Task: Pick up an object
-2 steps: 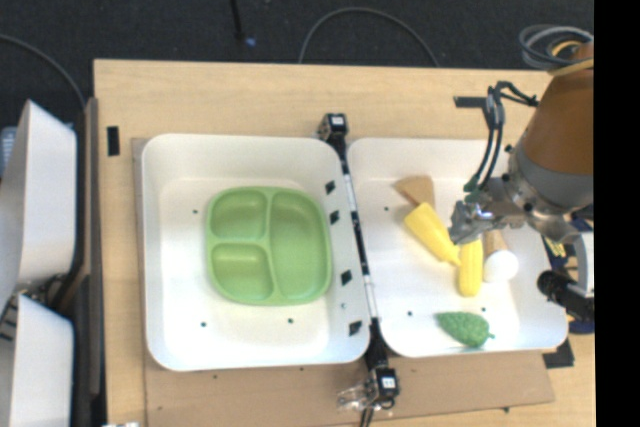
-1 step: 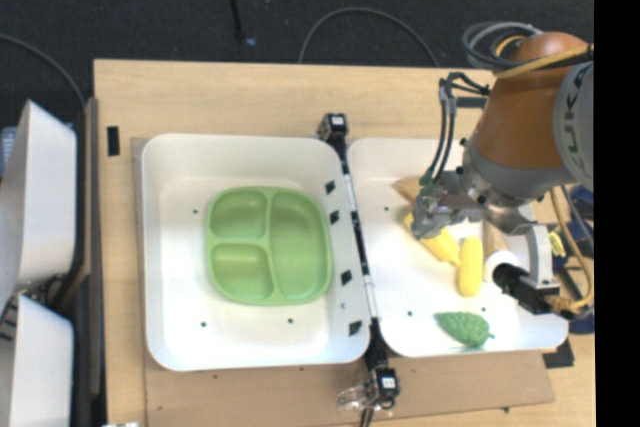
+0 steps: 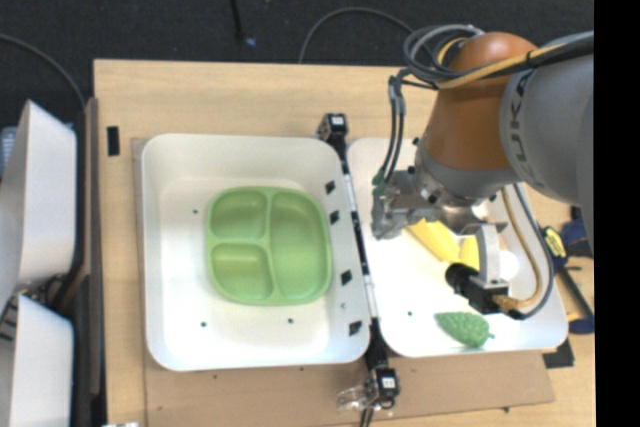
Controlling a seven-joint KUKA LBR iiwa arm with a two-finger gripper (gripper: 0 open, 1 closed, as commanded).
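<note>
The gripper is set low over the right bin, near that bin's left wall & toward its far half; it is largely covered by the wrist and the orange band above it. Whether it is released or clenched can't be told, as the tool's end is masked by the arm's own body.

Just beside the tool, on the side toward the bin's centre, a yellow object is seen, partly tucked under the wrist. It is judged to be a light, stiff plastic piece, prob. smooth & a bit slippery; a hold across its narrow width is judged safest, since its long axis runs at a slant. Whether it is touched by the tool can't be made out.

Near the bin's near-right corner a green leafy item is lying, well apart from the tool. It is judged light, with a bumpy surface that should give grip; a pinch across its middle is advised.

A black part with cabling is seen between the two, prob. belonging to the arm's fittings, though this is unclear.

In the left bin a green divided plate is resting near the centre: stiff, shallow, wide, hence only graspable at its rim.

The right bin's far-right portion is hidden by the arm.
</note>
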